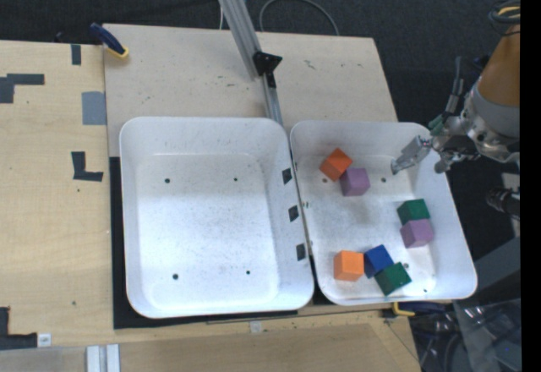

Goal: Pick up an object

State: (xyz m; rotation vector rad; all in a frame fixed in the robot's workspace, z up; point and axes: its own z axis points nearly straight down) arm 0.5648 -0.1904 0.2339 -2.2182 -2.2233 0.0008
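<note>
Seven small coloured cubes (372,218) lie scattered in the right bin (448,218).

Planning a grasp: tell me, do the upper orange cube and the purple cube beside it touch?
Touching: the camera view shows the orange cube abutting the purple cube, no gap.

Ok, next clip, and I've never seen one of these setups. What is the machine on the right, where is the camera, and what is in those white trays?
One camera looks down at a slant on a wooden bench with two shallow white bins. The grey and orange thing at the right is a robot arm; its gripper hovers over the upper right part of the right bin, with nothing visibly between its fingers. That bin holds seven small blocks: an orange block touching a purple block, a green block above another purple one, and near the front an orange, a blue and a green one clustered together. The left bin has only dark specks.
</note>
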